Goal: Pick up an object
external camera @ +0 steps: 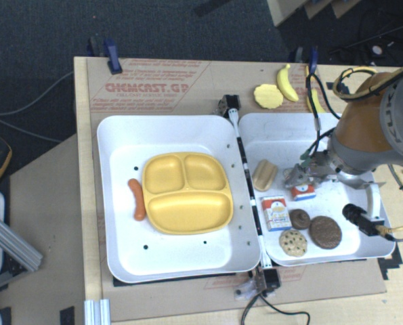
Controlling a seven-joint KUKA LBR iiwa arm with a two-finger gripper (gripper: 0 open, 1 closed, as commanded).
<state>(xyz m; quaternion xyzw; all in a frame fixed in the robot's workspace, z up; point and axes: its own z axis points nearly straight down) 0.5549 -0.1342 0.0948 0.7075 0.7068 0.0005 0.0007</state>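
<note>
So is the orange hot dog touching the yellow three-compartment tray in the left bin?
Touching. In the camera view the orange hot dog lies against the left rim of the yellow three-compartment tray, with no white bin floor visible between them.

Single fixed camera above bench (154, 80), angled down, both bins (120, 249) in frame.

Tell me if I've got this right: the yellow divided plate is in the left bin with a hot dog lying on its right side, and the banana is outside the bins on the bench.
Not quite. The camera view shows the hot dog lying on the left side of the yellow divided plate, not its right. The rest holds: the plate is in the left bin, and the banana lies outside the bins on the bench.
</note>
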